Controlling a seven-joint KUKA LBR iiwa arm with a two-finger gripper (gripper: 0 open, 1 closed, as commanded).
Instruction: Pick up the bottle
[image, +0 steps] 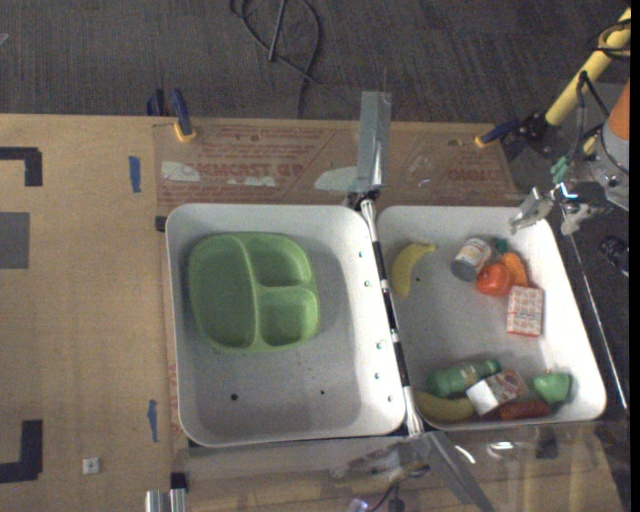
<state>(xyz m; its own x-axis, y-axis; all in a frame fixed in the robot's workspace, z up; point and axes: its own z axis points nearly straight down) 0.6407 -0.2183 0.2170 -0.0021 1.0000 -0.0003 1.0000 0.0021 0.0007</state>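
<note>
The bottle (462, 376) is green with a darker cap end and lies on its side near the front of the right bin (570, 300). A yellow banana (443, 405) lies just in front of it, and a white and red labelled item (496, 390) touches its right end. My gripper (551, 212) hangs over the far right corner of that bin, well away from the bottle. Its two metal fingers stand apart, open, with nothing between them.
The right bin also holds a second banana (410, 265), a small can (470, 258), an orange carrot-like toy (501, 275), a red and white carton (525, 310) and a green cup (553, 386). In the left bin (300, 400) lies a green divided plate (253, 290).
</note>
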